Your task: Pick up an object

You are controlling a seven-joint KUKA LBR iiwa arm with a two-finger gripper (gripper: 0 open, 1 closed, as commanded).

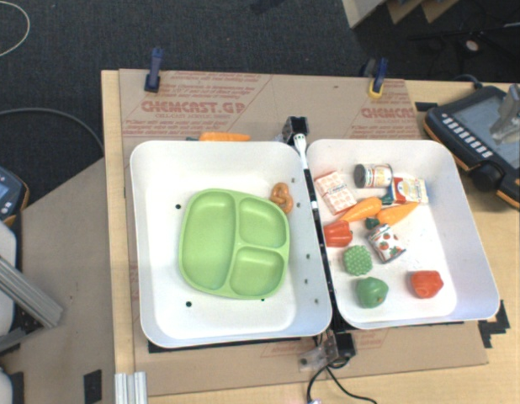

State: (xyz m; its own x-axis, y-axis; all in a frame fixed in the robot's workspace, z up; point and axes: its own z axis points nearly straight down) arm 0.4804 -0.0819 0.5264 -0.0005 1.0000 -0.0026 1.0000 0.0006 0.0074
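Left bin [151,251] carries a green divided plate [234,244] with a brown pretzel-like piece [282,195] at its 2 o'clock. Right bin [462,217] crowds the pickable toy food: two carrots [379,212] lying 8-to-2 o'clock. End effector state: cannot tell.
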